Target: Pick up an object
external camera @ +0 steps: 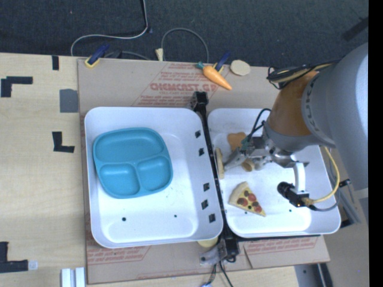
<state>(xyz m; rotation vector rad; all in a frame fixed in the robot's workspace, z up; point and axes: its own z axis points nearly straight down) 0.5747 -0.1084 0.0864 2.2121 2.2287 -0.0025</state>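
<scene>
Now: gripper low in the right-hand bin

Your gripper sits down at the left side of the right bin; you cannot tell how its tips stand. A tan piece lies just above it. A pizza slice toy rests below, apart from it. The left bin carries a blue divided plate. At upper centre, a toy carrot lies on the table.

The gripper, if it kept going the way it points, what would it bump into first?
Probably the small tan food piece just under the gripper, then the right bin floor. Depth is hard to judge from above.
</scene>
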